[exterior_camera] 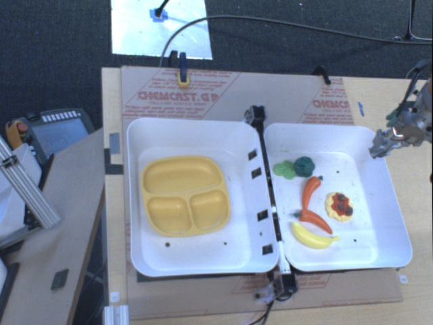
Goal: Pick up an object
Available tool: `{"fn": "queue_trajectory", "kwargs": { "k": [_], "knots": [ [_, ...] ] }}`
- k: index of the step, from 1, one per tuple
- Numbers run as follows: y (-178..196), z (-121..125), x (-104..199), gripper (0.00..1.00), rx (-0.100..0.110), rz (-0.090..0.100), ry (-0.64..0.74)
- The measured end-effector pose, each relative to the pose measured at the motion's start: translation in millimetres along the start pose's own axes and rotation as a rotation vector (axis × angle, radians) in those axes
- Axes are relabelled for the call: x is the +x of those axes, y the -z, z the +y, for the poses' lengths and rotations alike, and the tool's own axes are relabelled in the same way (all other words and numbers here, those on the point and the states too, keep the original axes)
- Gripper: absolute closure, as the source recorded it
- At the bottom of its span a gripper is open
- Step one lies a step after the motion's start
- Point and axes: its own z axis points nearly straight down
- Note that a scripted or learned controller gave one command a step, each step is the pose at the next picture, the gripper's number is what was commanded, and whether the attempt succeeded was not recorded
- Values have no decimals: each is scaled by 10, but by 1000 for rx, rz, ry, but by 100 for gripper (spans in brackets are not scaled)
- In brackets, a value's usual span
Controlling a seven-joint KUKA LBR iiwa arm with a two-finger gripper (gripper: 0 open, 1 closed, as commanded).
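Note:
The right bin (385, 202) holds a green broccoli piece (295, 167), two orange carrots (311, 202), a yellow banana (312, 236) and a small yellow pastry with red topping (339, 206). My gripper (387, 141) hovers at the far right, above the right bin's upper right rim, well away from the toys and to their upper right. Nothing shows between its fingers.
The left bin (135, 181) carries a yellow divided plate (184, 195). A black divider with clips (264, 195) runs between the bins. Cardboard (223, 93) lies under both bins. A teach pendant (57, 134) and metal rail (27, 188) sit at the left.

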Motion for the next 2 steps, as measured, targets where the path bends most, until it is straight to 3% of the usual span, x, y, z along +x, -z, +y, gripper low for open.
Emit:
{"fn": "queue_trajectory", "kwargs": {
  "k": [1,2],
  "knots": [
    [249,13,-1,100,2,1,0],
    [147,12,590,100,6,3,2]
  ]
}}
